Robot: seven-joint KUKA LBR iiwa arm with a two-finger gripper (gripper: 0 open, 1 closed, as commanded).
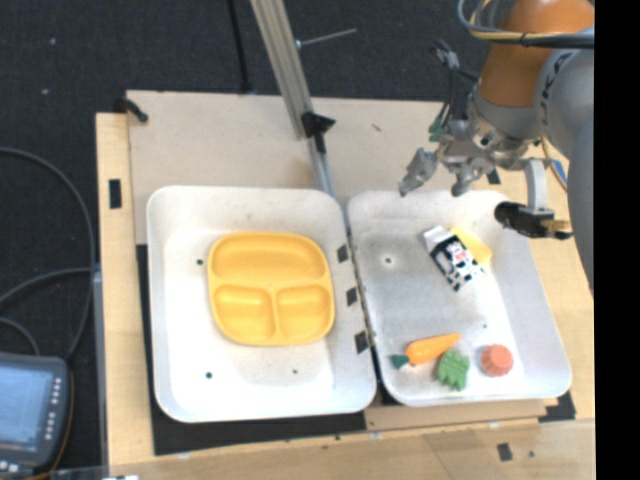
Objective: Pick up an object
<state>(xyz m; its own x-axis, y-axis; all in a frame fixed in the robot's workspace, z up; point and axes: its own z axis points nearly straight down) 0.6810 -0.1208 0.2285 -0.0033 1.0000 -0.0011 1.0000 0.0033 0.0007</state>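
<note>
The carrot (432,348), green toy (453,368) and red piece (496,359) lie along the right bin's (520,288) near edge, a small carton (455,256) mid-bin. The gripper (441,178) hovers over its far edge, jaws released, holding nothing. The left bin (175,268) holds a yellow tray (270,288).

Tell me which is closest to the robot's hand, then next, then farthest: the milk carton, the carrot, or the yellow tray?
From the hand:
1. Milk carton, just below it in the right bin.
2. Carrot, at the right bin's near edge.
3. Yellow tray, over in the left bin.
</note>
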